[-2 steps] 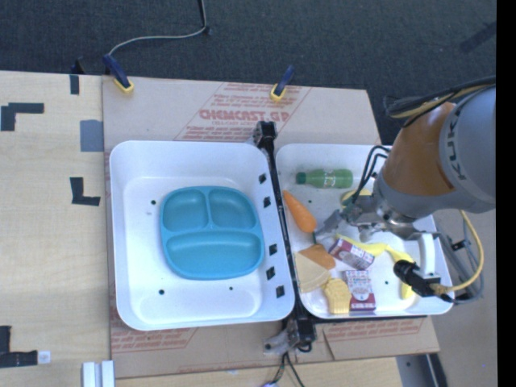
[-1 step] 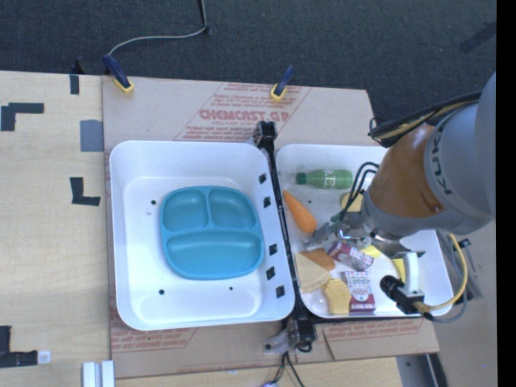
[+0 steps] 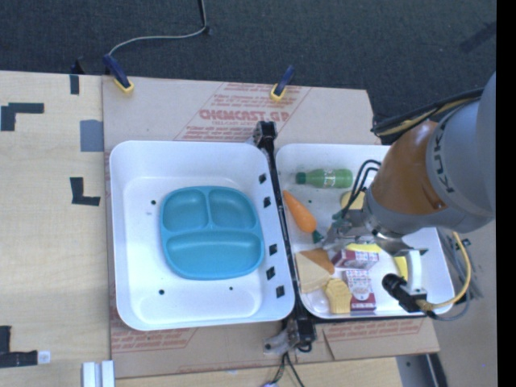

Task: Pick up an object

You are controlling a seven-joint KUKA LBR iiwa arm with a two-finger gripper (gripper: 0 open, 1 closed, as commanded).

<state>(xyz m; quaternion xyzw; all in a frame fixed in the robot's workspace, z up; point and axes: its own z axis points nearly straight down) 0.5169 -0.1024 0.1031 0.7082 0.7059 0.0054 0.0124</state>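
Carrot (image 3: 301, 213) just left of jaws (image 3: 337, 234)

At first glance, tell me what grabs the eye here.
The blue divided plate lying alone in the left bin stands out most. Next is the grey and orange arm reaching in from the right, its gripper low over the right bin among a green bottle, an orange carrot and small packets.

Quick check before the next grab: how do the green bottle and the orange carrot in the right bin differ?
The green bottle lies level along the bin's far side; the orange carrot lies slanted, nearer the divider. The bottle is a cylinder with a pale label; the carrot is plain and tapers. The carrot sits closer to the hand. Both lie flat.
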